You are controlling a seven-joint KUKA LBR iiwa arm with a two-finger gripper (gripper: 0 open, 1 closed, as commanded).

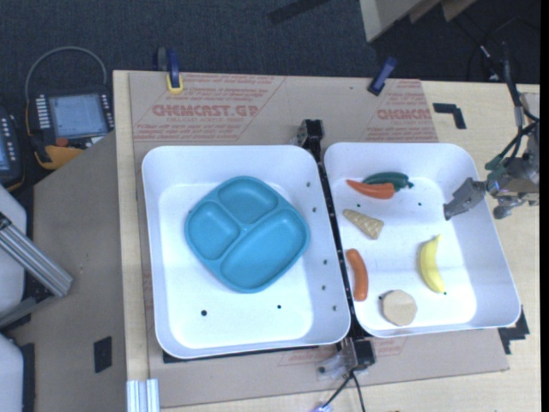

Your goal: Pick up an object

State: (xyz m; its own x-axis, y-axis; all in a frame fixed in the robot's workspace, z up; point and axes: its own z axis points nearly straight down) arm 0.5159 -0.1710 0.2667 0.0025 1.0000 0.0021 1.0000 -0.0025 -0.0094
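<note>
Bench carrying two white bins. Gripper (467, 197) is hovering at the right bin's (489, 312) right edge, fingers spread, pinching nothing. Banana (431, 265) is lying just below it; carrot (371, 190), hot dog (358, 274) farther off. Risk: the curved banana slipping sideways as the fingers close.

Yellow banana (431, 264), right bin, probably flat

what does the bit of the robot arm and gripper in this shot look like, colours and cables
The gripper is a small grey metal piece with an angular, wedge-like tip, over the right bin. Behind it sits a darker grey block of hardware with thin dark cables looping up along the frame's right edge. No markings are readable on it.
</note>
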